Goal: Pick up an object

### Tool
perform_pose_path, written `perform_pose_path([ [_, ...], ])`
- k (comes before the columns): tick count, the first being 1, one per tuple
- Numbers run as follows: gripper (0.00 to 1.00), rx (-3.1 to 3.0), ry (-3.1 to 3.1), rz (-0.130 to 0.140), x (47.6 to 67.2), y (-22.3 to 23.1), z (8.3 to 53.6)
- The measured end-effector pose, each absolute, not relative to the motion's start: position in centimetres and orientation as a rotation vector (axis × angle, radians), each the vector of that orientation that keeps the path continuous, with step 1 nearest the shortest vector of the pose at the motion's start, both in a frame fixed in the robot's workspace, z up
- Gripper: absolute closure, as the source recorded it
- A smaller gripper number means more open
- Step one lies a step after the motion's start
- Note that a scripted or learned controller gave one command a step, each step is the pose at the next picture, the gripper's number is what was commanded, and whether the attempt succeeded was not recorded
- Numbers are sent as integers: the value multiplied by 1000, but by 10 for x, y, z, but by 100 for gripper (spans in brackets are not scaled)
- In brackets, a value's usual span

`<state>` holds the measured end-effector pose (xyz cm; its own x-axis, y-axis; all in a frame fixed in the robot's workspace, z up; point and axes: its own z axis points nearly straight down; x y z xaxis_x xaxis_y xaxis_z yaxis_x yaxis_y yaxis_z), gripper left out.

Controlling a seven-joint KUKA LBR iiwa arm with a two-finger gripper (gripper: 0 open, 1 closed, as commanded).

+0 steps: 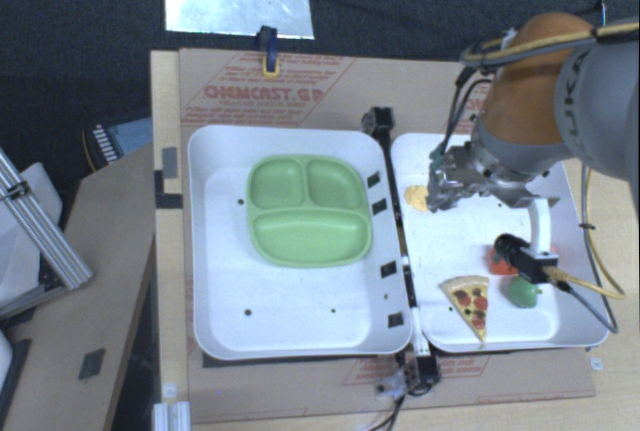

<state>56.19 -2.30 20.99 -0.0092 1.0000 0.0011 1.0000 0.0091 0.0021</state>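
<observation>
Gripper (440,191) low in right bin (560,324), beside yellow item (414,196); finger state unclear. Rec: centre over item before closing, clear of bin wall.

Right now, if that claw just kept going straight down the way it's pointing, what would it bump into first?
Probably the small yellow piece lying right beside the gripper in the right bin; otherwise the bin's white floor. Depth is hard to judge from above.

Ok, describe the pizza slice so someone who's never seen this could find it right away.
Look in the right white bin, along its near edge. The pizza slice lies there, left of a green toy. It is the only flat triangle, yellow with red spots.
</observation>
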Motion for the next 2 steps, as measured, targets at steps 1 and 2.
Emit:
perform_pose_path([
  [1,100,2212,2229,4,581,23,204],
  [2,100,2211,2231,5,585,73,212],
])
